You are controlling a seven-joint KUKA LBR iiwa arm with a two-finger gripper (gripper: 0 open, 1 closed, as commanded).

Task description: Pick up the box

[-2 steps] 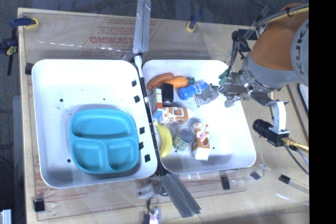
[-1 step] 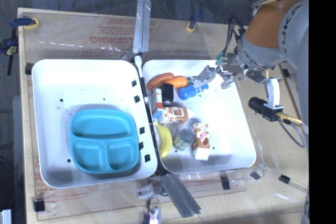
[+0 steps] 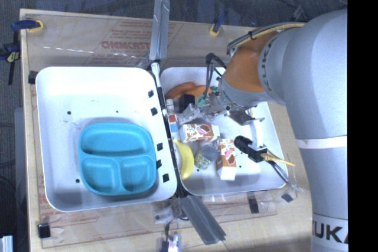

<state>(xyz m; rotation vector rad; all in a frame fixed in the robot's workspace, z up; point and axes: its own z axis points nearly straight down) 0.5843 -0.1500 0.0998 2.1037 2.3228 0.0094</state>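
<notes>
Two small printed cartons lie in the right bin (image 3: pixel 269 127). One box (image 3: pixel 198 131) rests near the bin's middle, tilted. The other box (image 3: pixel 227 160) stands closer to the front wall. My gripper (image 3: pixel 202 104) hangs low over the back of this bin, just behind the first box, and the orange-banded wrist (image 3: pixel 248 71) rises to its right. Nothing shows between the gripper and either box. An orange object (image 3: pixel 188 90) sits right beside the gripper, partly hidden by it.
A yellow banana (image 3: pixel 185 160) lies along the right bin's left wall, with a grey round item (image 3: pixel 207 156) next to it. A small bottle (image 3: pixel 172 116) lies by the divider. The left bin (image 3: pixel 59 103) holds a blue divided tray (image 3: pixel 118 157).
</notes>
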